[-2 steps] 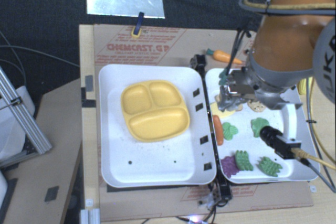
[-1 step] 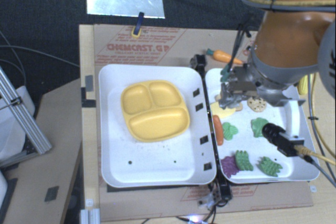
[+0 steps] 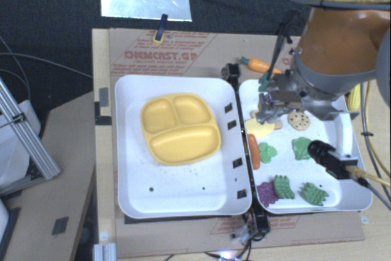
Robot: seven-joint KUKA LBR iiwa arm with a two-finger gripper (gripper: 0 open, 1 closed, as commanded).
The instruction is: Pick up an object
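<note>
My gripper [image 3: 266,112] hangs low over the upper left part of the right bin [image 3: 349,131], under the big orange wrist. Just below it lies a pale yellow toy piece [image 3: 259,129], and a round cookie [image 3: 299,121] sits to its right. Also in this bin are an orange sausage-like piece [image 3: 253,151] by the left wall, a small green piece [image 3: 266,151], a green leafy piece [image 3: 302,148], purple grapes [image 3: 266,192] and two dark green pieces [image 3: 283,186] [image 3: 314,194] at the front. I see nothing held.
The left bin [image 3: 131,192] holds a yellow divided plate [image 3: 180,129]. A toy carrot [image 3: 261,65] lies at the right bin's back edge. A black cylinder with a cable [image 3: 327,159] juts over the right bin. The arm covers the bin's back right.
</note>
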